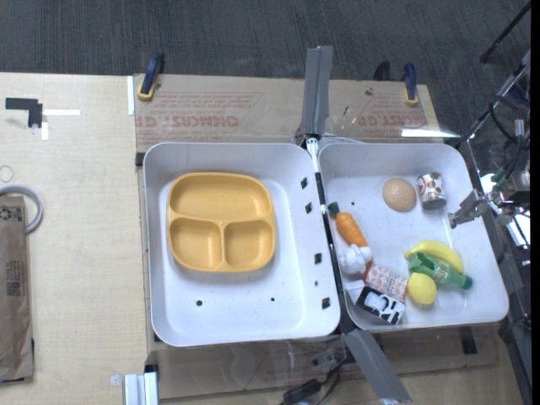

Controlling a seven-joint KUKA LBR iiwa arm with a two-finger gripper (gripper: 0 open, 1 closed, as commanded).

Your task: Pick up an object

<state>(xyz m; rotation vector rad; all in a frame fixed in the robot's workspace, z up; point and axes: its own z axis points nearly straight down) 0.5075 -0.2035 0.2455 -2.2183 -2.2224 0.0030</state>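
The right bin [371,171] holds the loose objects. A tan round ball [399,194] and a small red and white can [431,190] lie at the back. An orange carrot [348,228] and a white lump [354,261] lie by the left wall. A banana [435,252], a green bottle [440,272] and a lemon [422,288] cluster at the front right. A red and white packet [386,278] and a black and white box [380,304] lie at the front. My gripper [469,210] hangs over the bin's right rim, apart from every object and partly hidden.
The left bin [245,319] holds a yellow divided plate [222,222]. A grey divider [317,87] rises behind the two bins. Clamps hold cardboard at the back. A brown paper bag [12,277] lies far left on the bench.
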